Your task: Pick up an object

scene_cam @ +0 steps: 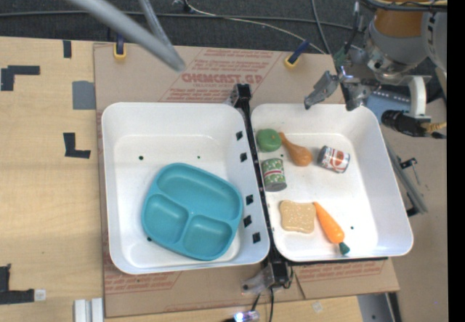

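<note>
Lying in the right bin: a carrot with its long axis slanting from upper left to lower right, green tip towards the near right corner; just left of it a slice of toast, flat. Further back, a small can on its side with a red and white label (writing too small to read), a chicken drumstick angled down to the right, a green round lid and an upright green-labelled can. In the left bin, a teal divided plate. Printed in red on the cardboard behind: "CHEMCAST GP". Reaching in from the right, hanging over the right bin's far rim: gripper, fingers spread apart, nothing between them, orange band above.
</note>
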`<state>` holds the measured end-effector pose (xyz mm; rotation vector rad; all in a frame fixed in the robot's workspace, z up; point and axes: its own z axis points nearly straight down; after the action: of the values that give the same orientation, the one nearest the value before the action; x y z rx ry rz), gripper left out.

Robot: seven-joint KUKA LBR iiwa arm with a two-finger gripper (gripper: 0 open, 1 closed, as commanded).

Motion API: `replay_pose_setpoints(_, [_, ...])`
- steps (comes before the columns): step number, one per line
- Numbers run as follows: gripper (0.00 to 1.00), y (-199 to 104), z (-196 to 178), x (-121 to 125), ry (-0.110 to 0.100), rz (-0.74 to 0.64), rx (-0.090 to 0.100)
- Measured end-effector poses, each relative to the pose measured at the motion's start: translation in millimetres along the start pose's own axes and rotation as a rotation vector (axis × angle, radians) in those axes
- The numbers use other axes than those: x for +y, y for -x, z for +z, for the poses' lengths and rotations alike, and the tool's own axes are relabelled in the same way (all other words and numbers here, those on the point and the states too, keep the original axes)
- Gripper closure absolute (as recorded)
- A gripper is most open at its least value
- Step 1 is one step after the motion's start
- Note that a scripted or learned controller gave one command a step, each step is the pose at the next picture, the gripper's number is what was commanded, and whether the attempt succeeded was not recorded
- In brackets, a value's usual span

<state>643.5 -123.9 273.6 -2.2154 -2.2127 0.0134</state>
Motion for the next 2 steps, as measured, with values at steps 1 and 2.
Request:
replay_pose_setpoints(1, [0.0, 0, -8, 2, 0.012, -0.003, -0.002])
replay_pose_setpoints(2, [0.0, 4, 56, 0, 0.006, -0.002, -0.002])
